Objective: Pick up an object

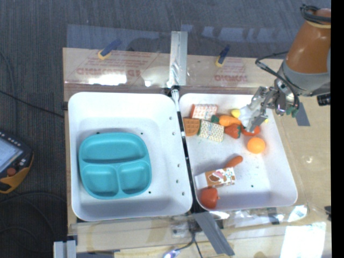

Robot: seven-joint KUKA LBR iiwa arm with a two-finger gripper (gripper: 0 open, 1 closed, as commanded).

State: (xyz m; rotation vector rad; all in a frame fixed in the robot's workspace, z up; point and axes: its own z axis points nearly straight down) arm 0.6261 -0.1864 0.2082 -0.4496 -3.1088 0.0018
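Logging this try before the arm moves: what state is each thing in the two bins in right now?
Teal three-compartment plastic tray: flat in left white bin.
Round orange ball: loose, right white bin.
Red toy tomato: against near wall.
Small printed carton: on its side.
Hand: low over the toy pile.

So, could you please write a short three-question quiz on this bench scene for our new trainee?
1. True or false: the teal divided tray lies in the left bin.
2. Which lies nearest the end effector? A) tomato B) orange ball C) carton
3. Fill in: the arm's band is ____.

Key: 1 true; 2 B; 3 orange.
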